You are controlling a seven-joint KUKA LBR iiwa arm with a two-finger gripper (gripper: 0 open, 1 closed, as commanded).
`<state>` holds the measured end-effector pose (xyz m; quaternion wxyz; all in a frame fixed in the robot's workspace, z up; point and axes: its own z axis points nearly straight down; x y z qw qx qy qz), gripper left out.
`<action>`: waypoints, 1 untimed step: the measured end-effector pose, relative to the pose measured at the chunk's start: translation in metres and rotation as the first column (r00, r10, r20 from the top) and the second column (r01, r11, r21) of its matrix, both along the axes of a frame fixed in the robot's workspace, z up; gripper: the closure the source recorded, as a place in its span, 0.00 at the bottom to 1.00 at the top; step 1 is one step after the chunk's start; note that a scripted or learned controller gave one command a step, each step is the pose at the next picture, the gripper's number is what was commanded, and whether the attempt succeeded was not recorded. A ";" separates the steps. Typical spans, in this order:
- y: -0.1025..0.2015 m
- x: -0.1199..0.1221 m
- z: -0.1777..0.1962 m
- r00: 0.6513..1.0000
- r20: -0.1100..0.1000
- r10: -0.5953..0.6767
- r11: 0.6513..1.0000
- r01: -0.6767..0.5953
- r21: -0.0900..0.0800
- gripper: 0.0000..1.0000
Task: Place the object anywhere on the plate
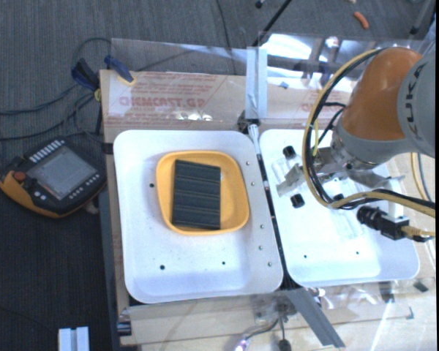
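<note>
dark ribbed block lies flat on yellow plate, left bin | arm over right bin | jaws' state: cannot tell

Two bins sit side by side on the bench. The left bin holds a plate near its middle, and a flat block lies on the plate. The right bin touches the left bin along one edge. The arm reaches in from the right and hangs over the right bin, with its claw over that bin's left part. A hand controller lies on the floor, left of the bench, well apart from the bins.
</note>
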<state>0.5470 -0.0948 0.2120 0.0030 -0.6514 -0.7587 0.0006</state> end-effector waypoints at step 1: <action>0.000 0.000 0.000 1.000 0.000 0.000 1.000 0.000 0.000 0.00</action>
